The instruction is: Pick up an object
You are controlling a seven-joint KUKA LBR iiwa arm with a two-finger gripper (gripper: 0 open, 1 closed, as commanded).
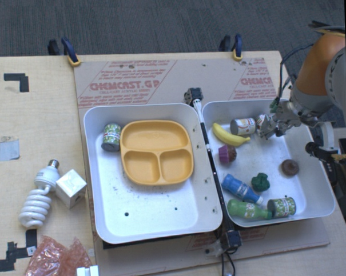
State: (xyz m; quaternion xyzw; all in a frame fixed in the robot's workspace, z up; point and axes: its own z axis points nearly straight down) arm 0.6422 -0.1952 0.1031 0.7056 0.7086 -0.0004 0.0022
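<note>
Gripper (268, 126) low in right bin, silver can (243, 126) just beside it, grip state unclear

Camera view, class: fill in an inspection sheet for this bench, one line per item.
Surface: two white bins, left bin, right bin, on a board.
Job's things: banana, tin, blue bottle, green bottle, can in right bin.
Clutter: yellow tray and a small can in left bin.
Grippers: pincer beside the tin.
Cables: black cable by the arm.
Surroundings: bulb, cube.
</note>
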